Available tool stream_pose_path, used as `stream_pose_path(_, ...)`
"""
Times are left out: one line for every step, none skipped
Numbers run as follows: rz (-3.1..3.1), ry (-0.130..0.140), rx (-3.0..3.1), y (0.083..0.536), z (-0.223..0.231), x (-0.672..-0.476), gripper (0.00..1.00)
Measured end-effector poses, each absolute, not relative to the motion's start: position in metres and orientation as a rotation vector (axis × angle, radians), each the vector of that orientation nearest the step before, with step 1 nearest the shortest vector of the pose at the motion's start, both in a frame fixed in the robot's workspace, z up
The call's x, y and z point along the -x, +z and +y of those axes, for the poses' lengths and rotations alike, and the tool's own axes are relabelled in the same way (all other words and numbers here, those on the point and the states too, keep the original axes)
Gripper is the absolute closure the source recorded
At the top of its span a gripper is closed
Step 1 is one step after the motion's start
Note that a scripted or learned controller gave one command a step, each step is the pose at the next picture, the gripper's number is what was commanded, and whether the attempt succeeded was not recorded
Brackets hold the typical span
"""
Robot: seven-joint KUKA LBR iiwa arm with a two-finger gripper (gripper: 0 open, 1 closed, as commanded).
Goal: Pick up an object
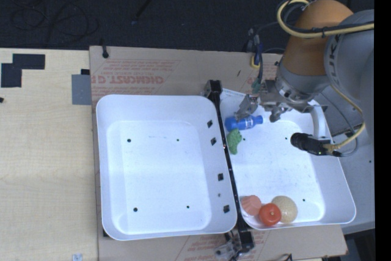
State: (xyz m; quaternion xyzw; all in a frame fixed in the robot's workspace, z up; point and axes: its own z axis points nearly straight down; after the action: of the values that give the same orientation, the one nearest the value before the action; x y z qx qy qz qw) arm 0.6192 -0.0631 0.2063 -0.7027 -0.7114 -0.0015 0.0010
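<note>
The gripper (264, 108) hangs over the far left corner of the right bin (333, 192) with its fingers spread apart, gripping nothing. A blue bottle (243, 123) lies on its side just below and left of the fingertips, close to the left one. A green object (234, 141) sits just beyond the bottle.

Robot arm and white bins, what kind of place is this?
Probably a robot lab or test bench. A grey and orange arm reaches over two white bins, small toys like a blue bottle lie inside, and cables trail nearby.
</note>
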Motion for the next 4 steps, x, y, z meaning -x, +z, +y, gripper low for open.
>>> stream_pose_path(-2.219, 0.008, 2.213, 0.186, -0.013, -0.571, 0.00)
stream_pose_path(-2.216, 0.001, 2.226, 0.240, -0.021, -0.547, 0.00)
stream_pose_path(-2.222, 0.001, 2.218, 0.300, -0.004, -0.504, 0.00)
stream_pose_path(-2.219, 0.001, 2.224, 0.342, -0.057, -0.475, 0.00)
